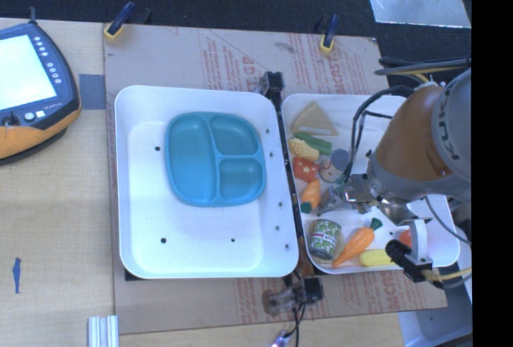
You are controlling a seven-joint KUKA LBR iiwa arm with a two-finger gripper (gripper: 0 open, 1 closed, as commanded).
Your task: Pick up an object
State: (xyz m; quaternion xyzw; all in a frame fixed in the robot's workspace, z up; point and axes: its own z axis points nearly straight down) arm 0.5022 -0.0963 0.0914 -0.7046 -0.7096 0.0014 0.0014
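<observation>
Two white bins sit side by side; we take the right bin (449, 261) as our landmark. Inside it, the gripper (346, 191) hovers near the middle, beside a tomato (304, 169) and corn (303, 148). Toward its near edge lie a can (325, 239) and carrot (353, 247). Left of it, a blue plate (215, 158) rests in the left bin (132, 177). We cannot tell how the gripper is set.

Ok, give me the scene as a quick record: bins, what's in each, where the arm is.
left bin: holds a blue divided plate
right bin: toy food, including a sandwich wedge, corn, tomato, green can, carrot, yellow piece
arm: reaches in from the right, over the right bin
gripper: low among the food near the bin's middle
grasp: cannot tell
</observation>
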